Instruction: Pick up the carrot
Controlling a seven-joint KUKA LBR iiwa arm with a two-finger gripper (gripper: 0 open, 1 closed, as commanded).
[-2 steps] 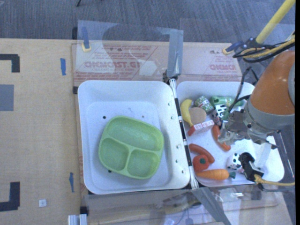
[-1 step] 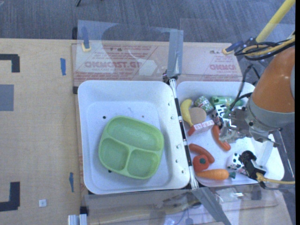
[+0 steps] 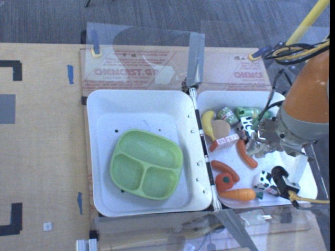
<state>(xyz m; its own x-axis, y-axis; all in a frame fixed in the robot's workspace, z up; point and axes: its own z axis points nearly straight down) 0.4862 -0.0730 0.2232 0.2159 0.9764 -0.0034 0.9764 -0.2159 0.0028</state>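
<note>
Approach step, by the look of it: nothing lifted yet, judging by the carrot (image 3: 238, 194) lying flat in the right bin (image 3: 214, 101), along its near edge and close to the near-left corner, with the green tip toward the bin's right side. Touching or almost touching a red tomato-like toy (image 3: 225, 181) just behind it; cannot say which. Just beside the green end, a black-and-white cow toy (image 3: 263, 180).

Find the gripper (image 3: 255, 145) low over the middle of the same bin, well apart from the carrot, next to an orange-red sausage-shaped toy (image 3: 247, 154). Cannot tell whether open or closed, tucked as it is under the wrist; not seen gripping anything.

Toward the far-left corner of that bin, a banana (image 3: 208, 123); near the far edge, green pieces (image 3: 246, 111). In the left bin (image 3: 99, 140), just 1 green divided plate (image 3: 146, 163), of no concern here.

Next, probably: shift toward the near edge and stop above the carrot's thick middle; turn the wrist to close across the narrow width, not along the length; descend with room on both sides. Watch for 2 hazards: catching the tomato toy or the cow instead, and striking the bin's near wall on the way down. Beware also of mistaking the sausage toy, similar in colour and much closer, for the target.
</note>
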